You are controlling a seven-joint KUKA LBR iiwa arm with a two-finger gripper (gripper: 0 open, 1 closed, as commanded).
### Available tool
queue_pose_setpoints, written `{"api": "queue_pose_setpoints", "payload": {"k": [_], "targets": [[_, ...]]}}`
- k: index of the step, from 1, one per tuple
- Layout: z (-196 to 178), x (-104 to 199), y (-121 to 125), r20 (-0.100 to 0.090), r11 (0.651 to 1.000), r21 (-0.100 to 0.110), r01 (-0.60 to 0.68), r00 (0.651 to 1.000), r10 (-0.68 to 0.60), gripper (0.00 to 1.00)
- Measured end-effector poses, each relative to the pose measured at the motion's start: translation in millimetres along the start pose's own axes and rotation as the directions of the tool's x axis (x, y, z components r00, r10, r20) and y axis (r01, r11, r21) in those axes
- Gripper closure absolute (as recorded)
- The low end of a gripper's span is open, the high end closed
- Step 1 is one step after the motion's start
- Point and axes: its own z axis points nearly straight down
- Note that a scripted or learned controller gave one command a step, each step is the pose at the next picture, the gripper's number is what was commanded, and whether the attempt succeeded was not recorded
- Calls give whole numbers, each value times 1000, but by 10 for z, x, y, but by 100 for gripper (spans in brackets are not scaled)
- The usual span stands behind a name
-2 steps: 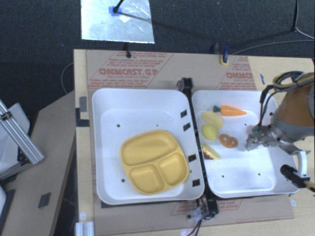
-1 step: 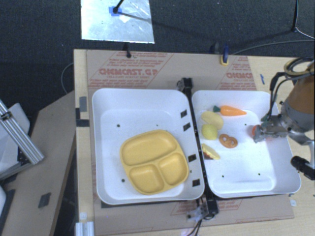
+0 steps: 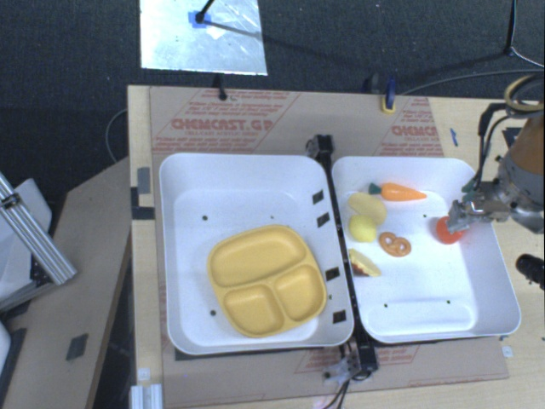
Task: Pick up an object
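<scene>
My gripper (image 3: 460, 220), grip unclear, touches a red round tomato (image 3: 447, 231) in the right white bin (image 3: 426, 313); yellow plastic divided tray (image 3: 266, 279) far left.

Grey arm (image 3: 524, 173) with a metallic silver pincer (image 3: 464, 214) and looped yellowish cable (image 3: 519, 92) above.

Glossy plastic yellow tray (image 3: 266, 279); smooth white bins (image 3: 192, 196).

It was a robot lab: two white bins (image 3: 255, 170) sat on a bench (image 3: 281, 113), with cables (image 3: 460, 66) and metal rails (image 3: 34, 237).
</scene>
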Motion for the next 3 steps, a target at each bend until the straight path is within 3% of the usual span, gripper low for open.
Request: {"api": "queue_pose_setpoints", "payload": {"k": [1, 3], "targets": [[-615, -75, 59, 1, 1000, -2, 0, 1000, 0, 100], [-353, 995, 207, -4, 1000, 5, 4, 1000, -4, 100]]}}
